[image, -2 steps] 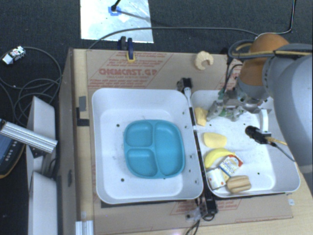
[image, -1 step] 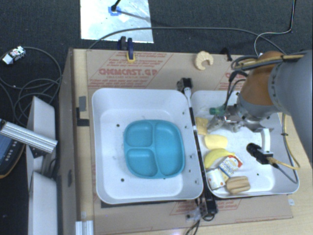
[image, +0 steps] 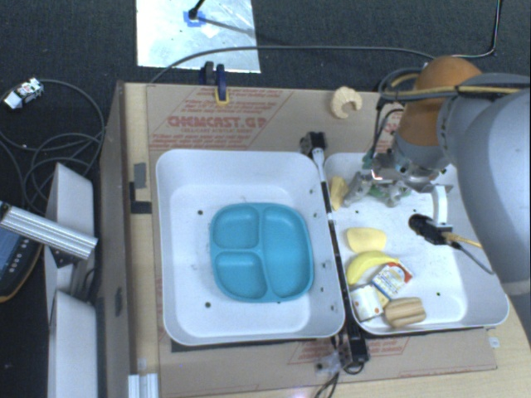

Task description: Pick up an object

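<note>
Candidate objects clustered in right bin (image: 489,305), lower right of frame: pale yellow piece (image: 366,239), banana (image: 367,265), small packet (image: 392,279), tan block (image: 404,311). Another yellow piece (image: 337,191) at bin's upper left wall. Gripper (image: 375,186) low over bin's upper part, near that piece. Fingers: cannot tell, blurred. Likely approach stage; nothing visibly held. Next: settle on one target, close. Arm reaching in from right, orange band (image: 444,77) above wrist. Left bin (image: 178,177) holding blue divided tray (image: 260,251).

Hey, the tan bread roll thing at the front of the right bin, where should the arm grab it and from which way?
Probably across the middle of the tan roll, coming straight down from above. It lies flat and elongated, running left to right, so the short width suits the fingers. The front bin wall is close and a small packet sits at its left end, so a side approach looks cramped.
</note>
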{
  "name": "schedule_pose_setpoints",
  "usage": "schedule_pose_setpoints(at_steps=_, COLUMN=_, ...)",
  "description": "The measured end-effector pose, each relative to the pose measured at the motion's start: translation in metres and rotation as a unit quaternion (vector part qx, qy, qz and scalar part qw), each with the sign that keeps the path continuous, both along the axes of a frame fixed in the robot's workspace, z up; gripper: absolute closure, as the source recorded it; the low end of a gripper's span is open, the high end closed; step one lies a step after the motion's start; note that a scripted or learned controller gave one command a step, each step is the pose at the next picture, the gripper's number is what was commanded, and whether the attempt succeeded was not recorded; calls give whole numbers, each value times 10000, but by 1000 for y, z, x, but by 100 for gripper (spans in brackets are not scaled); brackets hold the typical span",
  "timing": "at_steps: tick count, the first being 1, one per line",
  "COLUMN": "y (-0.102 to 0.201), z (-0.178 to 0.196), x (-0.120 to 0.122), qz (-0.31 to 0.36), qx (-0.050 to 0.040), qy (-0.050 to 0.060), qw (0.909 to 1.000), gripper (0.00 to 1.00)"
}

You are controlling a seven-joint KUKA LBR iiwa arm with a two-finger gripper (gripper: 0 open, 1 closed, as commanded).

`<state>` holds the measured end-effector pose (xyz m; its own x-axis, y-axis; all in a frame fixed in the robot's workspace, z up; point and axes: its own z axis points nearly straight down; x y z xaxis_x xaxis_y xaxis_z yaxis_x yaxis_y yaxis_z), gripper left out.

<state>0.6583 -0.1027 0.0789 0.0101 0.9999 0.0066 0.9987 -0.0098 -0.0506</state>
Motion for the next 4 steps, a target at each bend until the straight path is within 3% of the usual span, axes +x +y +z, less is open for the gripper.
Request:
schedule_pose_setpoints(at_steps=1, y=7, z=6, x=-68, qz=57, qx=-35, qy=-256, qw=9997, gripper=0)
schedule_pose_setpoints(at_steps=2, y=14, z=5, x=-104, qz=54, qx=-35, qy=-256, qw=9997, gripper=0)
schedule_pose_setpoints(at_steps=3, y=14, z=16, x=-103, qz=60, qx=-36, qy=-269, qw=9996, gripper=100)
schedule_pose_setpoints(at_steps=4, y=-12, z=120, x=-33, qz=70, qx=-43, qy=-280, qw=9996, gripper=100)
